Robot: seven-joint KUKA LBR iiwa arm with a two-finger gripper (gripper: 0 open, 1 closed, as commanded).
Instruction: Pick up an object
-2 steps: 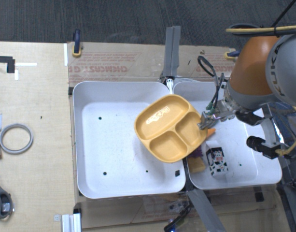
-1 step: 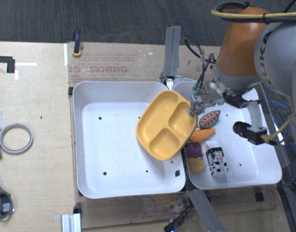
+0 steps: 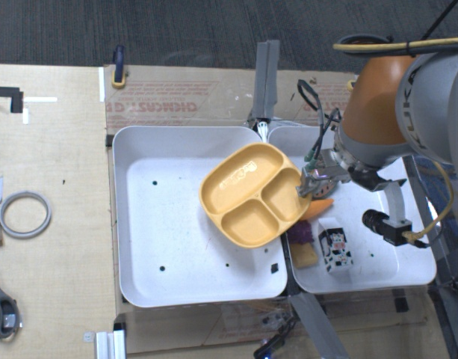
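The jaws pinch the right rim of the plate (image 3: 251, 194), so the gripper (image 3: 309, 188) carries it tilted above the left bin (image 3: 131, 223), clear of the clutter in the right bin (image 3: 415, 271)

A pale wooden bench (image 3: 57, 275) is seen bearing two white bins (image 3: 131, 223), a grey tape ring (image 3: 22, 214) and scissors (image 3: 1, 313).
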